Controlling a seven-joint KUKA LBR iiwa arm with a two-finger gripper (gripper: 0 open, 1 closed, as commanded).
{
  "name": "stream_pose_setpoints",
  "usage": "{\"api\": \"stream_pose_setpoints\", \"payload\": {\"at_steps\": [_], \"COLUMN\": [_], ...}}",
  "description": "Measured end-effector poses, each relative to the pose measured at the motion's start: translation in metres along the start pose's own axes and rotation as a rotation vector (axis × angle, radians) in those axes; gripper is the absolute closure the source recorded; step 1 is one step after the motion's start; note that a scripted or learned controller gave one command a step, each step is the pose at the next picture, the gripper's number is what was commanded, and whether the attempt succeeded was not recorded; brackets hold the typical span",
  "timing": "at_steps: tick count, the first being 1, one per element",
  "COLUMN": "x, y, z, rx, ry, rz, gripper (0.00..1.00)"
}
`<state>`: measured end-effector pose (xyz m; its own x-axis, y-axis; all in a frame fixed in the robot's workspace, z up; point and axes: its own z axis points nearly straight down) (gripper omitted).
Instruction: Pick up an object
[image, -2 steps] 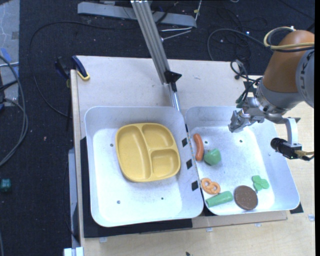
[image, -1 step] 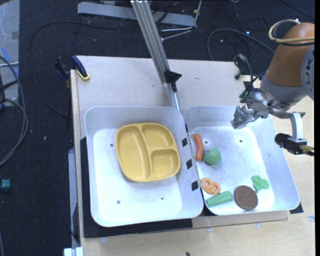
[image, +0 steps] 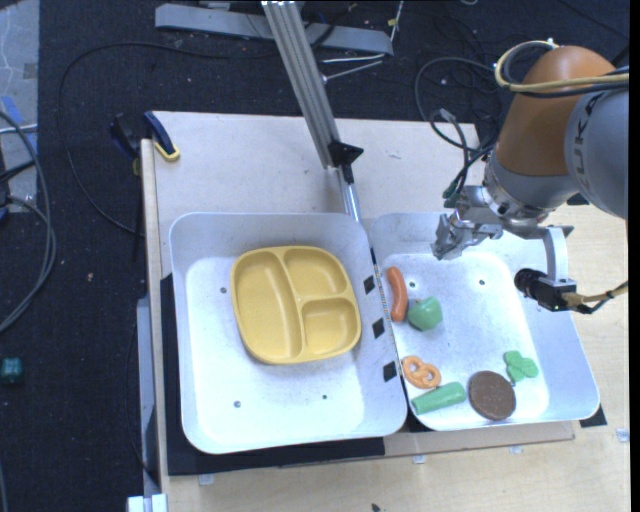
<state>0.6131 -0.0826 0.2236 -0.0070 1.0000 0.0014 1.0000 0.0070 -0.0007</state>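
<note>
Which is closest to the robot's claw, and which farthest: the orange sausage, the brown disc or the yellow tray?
From the gripper:
1. Orange sausage, right bin, by the divider.
2. Brown disc, right bin's near edge.
3. Yellow tray, in the left bin.

No text, label, brand, number or sign can be read anywhere.

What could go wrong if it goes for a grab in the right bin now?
The gripper hangs over bare floor at the right bin's far end, so closing here probably catches nothing. The sausage lies against the green piece by the divider wall, so a grab there may nudge both.
</note>
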Motion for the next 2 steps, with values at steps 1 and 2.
{"api": "stream_pose_setpoints", "payload": {"at_steps": [1, 2], "x": [0.056, 0.111], "y": [0.007, 0.0], "z": [0.005, 0.011], "rx": [0.0, 0.001], "ry": [0.001, 0.0], "rz": [-0.002, -0.001], "gripper": [1.0, 1.0]}}
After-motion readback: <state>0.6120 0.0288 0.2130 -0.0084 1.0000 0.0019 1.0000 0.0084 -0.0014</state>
